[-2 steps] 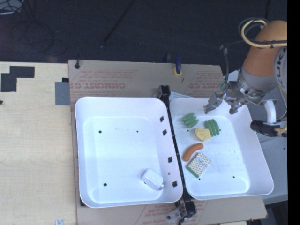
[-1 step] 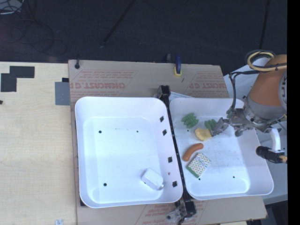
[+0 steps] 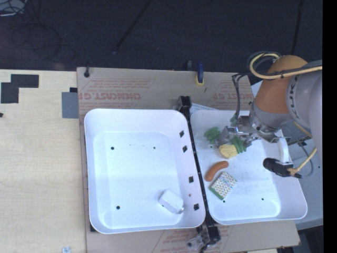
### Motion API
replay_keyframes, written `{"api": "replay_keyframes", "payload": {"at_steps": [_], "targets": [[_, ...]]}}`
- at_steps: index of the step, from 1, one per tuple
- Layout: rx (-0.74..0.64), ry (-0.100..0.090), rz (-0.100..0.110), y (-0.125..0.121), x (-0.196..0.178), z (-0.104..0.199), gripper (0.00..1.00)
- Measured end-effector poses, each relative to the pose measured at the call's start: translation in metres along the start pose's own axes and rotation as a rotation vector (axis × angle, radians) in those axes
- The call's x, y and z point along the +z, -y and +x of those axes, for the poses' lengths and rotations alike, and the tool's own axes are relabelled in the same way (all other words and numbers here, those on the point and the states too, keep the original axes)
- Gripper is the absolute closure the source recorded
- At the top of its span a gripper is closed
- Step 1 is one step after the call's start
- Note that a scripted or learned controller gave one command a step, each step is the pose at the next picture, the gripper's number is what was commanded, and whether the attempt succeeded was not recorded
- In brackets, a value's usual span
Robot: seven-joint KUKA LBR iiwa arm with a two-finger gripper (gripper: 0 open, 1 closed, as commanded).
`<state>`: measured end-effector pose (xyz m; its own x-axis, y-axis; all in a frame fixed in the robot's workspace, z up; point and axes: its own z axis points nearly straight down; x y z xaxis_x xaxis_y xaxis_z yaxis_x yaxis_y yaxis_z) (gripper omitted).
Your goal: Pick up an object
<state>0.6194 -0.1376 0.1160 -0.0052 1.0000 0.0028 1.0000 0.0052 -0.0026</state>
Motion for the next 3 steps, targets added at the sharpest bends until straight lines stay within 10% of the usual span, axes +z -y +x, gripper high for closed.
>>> {"api": "replay_keyframes", "payload": {"at_steps": [1, 2, 3], "targets": [[0.002, 0.002, -0.003, -0.005, 0.028, 0.045, 0.00], [0.006, 0.002, 0.002, -0.003, 0.019, 0.043, 1.00], [0.001, 0.000, -0.005, 0.040, -0.077, 0.090, 1.00]]}}
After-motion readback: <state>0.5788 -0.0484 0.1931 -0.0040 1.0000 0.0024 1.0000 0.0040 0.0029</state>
